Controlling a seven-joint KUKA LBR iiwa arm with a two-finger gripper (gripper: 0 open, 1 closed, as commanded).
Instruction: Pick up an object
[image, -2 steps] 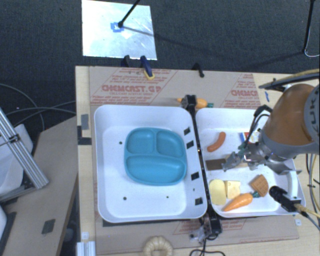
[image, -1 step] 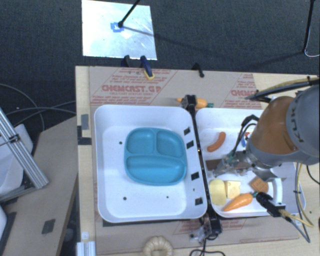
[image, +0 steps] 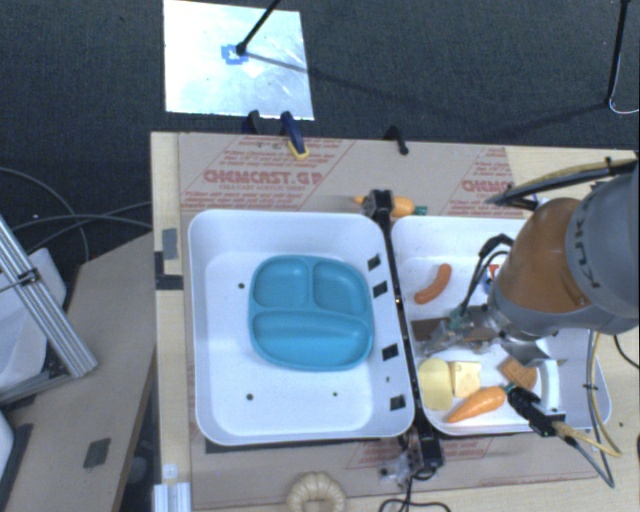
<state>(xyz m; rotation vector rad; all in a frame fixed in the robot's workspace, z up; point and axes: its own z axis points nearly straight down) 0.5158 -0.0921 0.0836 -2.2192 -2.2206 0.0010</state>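
1. Where the arm (image: 580, 260) reaches in from 3 o'clock, its grey body and orange band cover much of the right bin (image: 440, 228); the pincer (image: 470, 328) sits low over the bin's middle, and I cannot tell how it is set.
2. Sausage (image: 432, 284): red-orange, near the right bin's 11 o'clock area, long axis running from 7 to 1 o'clock, upper end toward the arm.
3. Carrot (image: 477, 403): orange, at the right bin's 6 o'clock edge, long axis close to 8–2 o'clock, thin tip pointing toward 8.
4. Pale yellow pieces (image: 447, 380): one round, one squarish, touching each other, just above the carrot.
5. Small brown piece (image: 519, 373) just beside the carrot's thick end, toward 1 o'clock of it.
6. Left bin (image: 215, 300) carries a blue divided plate (image: 308, 310), near its centre.
7. Small orange object (image: 401, 207) lies on the counter (image: 330, 165), just beyond the bins' shared far corner.
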